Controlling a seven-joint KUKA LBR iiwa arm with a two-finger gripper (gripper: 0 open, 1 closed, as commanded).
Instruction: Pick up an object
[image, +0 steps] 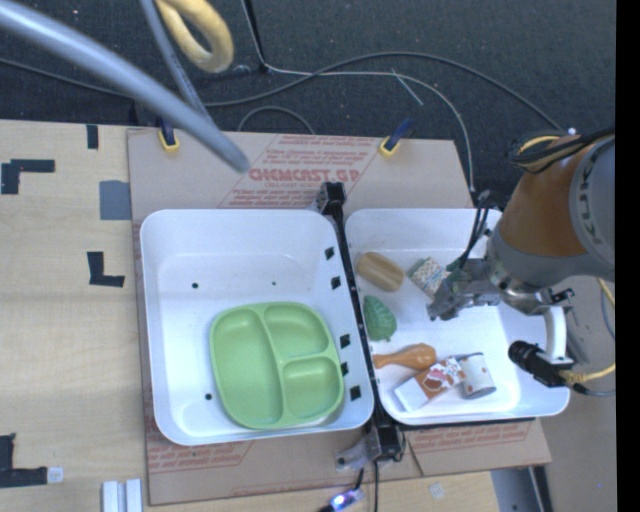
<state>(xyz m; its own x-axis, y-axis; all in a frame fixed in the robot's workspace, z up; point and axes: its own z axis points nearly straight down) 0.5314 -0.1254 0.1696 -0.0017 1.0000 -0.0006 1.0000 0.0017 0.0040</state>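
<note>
Fixed overhead slant onto both bins (150, 300)

Red lettering is printed on the brown cardboard sheet (300, 165) that lies under the two white bins. On the far strip, just beyond the left bin (160, 300), a large line reads roughly "CHEMCAST GP", set at a slight slant; smaller red lines above it are too fine to read. More red print runs along the near edge of the same cardboard, below the left bin, but it is too small to make out. In the right bin (545, 405), a small packet (437, 378) near the front bears a red and white label whose words are illegible.
</note>
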